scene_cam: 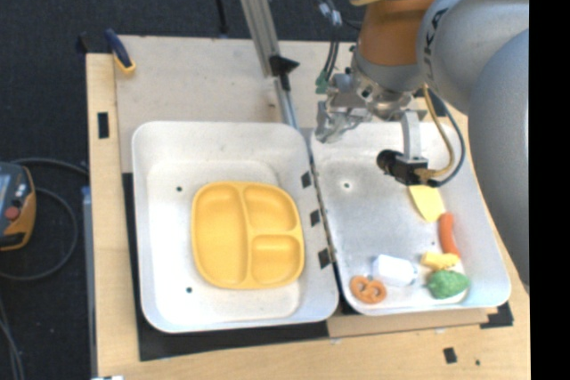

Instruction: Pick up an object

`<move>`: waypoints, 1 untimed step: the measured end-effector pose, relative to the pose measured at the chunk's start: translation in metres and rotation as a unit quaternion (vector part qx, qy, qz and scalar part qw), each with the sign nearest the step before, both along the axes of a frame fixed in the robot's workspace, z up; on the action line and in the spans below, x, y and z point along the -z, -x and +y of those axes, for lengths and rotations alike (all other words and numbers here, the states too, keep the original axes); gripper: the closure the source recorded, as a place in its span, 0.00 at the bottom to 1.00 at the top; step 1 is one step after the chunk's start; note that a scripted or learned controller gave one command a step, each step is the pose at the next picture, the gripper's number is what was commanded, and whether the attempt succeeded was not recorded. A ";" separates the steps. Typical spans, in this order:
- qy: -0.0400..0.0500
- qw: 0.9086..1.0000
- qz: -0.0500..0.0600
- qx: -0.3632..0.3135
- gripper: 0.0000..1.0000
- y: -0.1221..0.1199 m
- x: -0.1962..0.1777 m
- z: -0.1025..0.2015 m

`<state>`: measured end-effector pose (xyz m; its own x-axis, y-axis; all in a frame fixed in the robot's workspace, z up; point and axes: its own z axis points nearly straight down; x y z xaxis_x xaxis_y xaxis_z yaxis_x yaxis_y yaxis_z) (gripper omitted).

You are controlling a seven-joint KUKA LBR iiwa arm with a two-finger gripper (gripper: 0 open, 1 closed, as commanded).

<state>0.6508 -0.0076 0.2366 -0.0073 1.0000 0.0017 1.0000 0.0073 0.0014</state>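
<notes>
We are hovering the gripper (343, 122) over the right bin (356, 191)'s far corner, grip state unclear; next we are needing to reach the carrot (448, 235)

A pale wooden bench (178, 80) carries two shallow white bins side by side — one (156, 191) well left of the claw (343, 116), the other (374, 209) just below it. A blue-and-yellow clamp (118, 50) grips the bench's edge, far left of the claw.
</notes>
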 end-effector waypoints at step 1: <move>0.000 1.000 0.001 0.000 1.00 0.003 0.007 0.050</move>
